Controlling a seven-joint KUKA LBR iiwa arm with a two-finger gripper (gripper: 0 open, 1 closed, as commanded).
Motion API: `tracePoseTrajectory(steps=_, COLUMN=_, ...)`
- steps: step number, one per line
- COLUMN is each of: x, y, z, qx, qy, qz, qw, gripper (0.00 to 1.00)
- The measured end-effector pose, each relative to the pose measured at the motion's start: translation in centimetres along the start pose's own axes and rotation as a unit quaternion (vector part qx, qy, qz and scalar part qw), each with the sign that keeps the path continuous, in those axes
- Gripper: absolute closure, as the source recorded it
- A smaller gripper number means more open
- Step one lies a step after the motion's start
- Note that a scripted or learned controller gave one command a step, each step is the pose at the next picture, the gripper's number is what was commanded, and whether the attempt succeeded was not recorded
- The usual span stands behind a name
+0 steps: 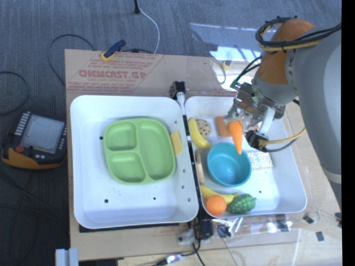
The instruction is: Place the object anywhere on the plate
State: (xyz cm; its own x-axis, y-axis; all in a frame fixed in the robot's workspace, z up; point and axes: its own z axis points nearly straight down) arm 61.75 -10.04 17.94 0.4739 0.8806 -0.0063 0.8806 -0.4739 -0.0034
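Over the right bin (288, 195), gripper (238, 122) closed on the carrot (237, 136), tip hanging above the blue bowl (228, 165), green plate (138, 151) well apart in the left bin (89, 165), wide white margins around it.

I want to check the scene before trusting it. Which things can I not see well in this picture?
- Gripper, camera view: its tips merge with the carrot; whether the carrot is held cannot be told.
- Lower banana: partly covered by the orange and the blue bowl.
- Cookie: partly behind the upper banana.
- Arm body: cut off by the right edge.
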Motion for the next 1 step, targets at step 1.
tracePoseTrajectory(steps=1, x=7.77, y=-1.85, z=-0.33, qx=0.001, qy=0.002, qz=0.028, qw=0.9996, gripper=1.00)
